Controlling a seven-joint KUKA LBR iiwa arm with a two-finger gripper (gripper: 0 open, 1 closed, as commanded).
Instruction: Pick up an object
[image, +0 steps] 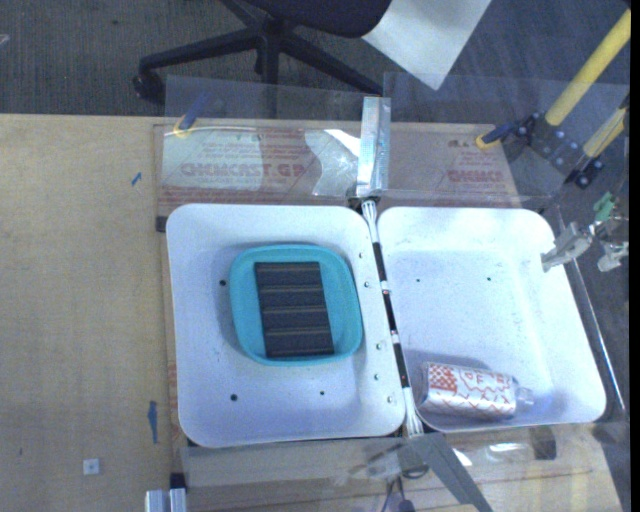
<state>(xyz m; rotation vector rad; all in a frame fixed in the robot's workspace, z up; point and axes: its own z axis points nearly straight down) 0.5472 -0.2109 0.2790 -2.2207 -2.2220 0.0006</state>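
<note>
Camera view from above finds a silvery packet (470, 390) with a red and white pattern lying on its side in the right bin (480, 290). It sits along the bin's near wall toward the near left corner, its long axis running left to right. It may be a foil pouch or a squeezed tube; the blur does not let me say which. The floor of that bin around the packet is bare white with a few small dark dots. In the left bin (200, 380), well apart from the packet and across the seam where the two bins meet, rests a teal tray (245, 300) with rounded corners. It lies roughly in the middle of the bin, slightly toward the far side. A dark ridged rectangle (293, 308) lies flat inside the tray. Whether the claw is open, closed or gripping anything cannot be told from this view, and nothing is touching the packet or the tray. Just past the right bin's right rim stand a few small pale metal pieces (565, 245), too small to make out. Along the far side of both bins lies a printed sheet (240, 168) under clear plastic, with a shiny metal strip (372, 140) standing above the seam. The bins rest on a tan bench (70, 300). Beyond it, a dark chair base (260, 45) is at far left and yellow bars (595, 60) are at far right.
</note>
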